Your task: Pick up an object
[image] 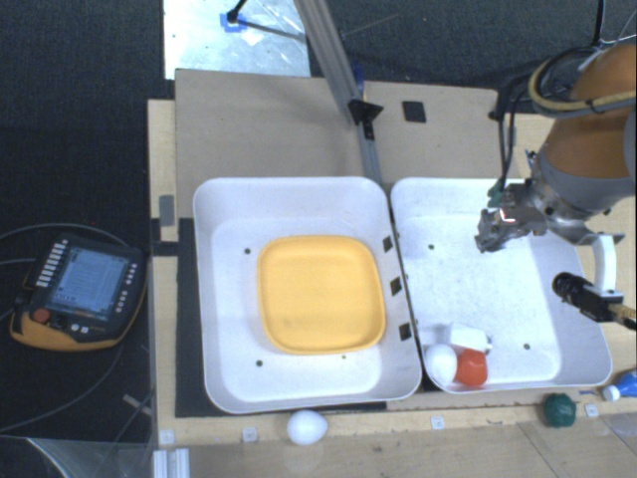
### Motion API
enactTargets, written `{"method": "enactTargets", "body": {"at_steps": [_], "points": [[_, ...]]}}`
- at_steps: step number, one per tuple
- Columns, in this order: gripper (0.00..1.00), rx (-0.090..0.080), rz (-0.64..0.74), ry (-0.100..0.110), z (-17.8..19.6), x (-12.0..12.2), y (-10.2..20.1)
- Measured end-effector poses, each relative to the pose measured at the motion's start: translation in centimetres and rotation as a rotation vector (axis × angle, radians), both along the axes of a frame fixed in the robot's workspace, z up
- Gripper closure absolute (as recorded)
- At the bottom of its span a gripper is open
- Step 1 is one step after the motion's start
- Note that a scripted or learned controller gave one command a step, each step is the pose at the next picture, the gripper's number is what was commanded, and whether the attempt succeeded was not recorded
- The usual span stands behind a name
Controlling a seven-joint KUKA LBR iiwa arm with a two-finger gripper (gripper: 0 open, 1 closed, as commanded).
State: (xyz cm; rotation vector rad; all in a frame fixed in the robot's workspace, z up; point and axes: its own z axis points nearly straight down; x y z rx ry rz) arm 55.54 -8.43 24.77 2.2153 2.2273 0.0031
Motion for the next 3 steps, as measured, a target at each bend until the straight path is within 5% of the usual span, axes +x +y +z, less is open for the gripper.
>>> {"method": "enactTargets", "body": {"at_steps": [3], "points": [[1.0,-0.001,-0.001,0.002,-2.3,0.5,16.1]]}}
